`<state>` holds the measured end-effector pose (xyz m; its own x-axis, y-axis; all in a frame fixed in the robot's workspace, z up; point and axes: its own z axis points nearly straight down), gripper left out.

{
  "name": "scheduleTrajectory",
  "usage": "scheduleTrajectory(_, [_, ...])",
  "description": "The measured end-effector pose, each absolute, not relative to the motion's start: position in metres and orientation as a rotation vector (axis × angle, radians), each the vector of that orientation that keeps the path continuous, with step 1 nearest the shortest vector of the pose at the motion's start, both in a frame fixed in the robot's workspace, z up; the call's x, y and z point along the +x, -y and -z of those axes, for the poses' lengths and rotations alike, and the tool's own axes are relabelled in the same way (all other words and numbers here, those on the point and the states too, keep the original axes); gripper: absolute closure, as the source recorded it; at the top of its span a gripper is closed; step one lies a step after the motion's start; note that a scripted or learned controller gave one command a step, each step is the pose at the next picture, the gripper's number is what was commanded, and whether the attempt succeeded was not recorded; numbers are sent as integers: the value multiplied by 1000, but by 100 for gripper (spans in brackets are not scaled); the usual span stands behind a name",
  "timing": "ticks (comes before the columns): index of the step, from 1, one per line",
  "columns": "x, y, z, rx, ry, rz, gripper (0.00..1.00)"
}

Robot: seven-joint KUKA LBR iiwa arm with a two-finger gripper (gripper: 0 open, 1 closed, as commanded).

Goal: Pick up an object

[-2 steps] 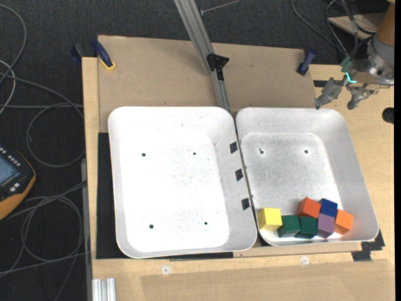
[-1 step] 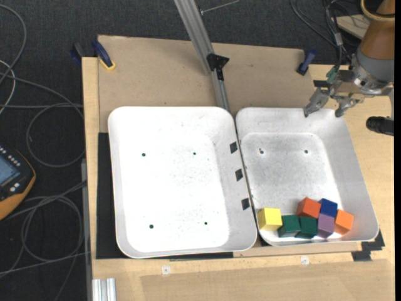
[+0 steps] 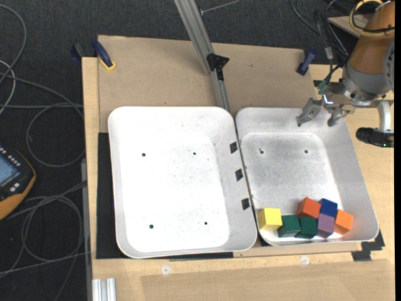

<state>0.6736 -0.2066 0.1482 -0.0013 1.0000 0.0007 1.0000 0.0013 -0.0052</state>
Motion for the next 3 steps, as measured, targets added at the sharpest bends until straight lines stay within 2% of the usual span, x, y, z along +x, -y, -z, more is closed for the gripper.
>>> scheduleTrajectory(1, [673,205,-96,-2215,2220,-6,0])
scheduleTrajectory(2, [676,206,-113,-2220,2228,0,100])
scheduleTrajectory(3, [675,211,-160,-2225,2228,5,100])
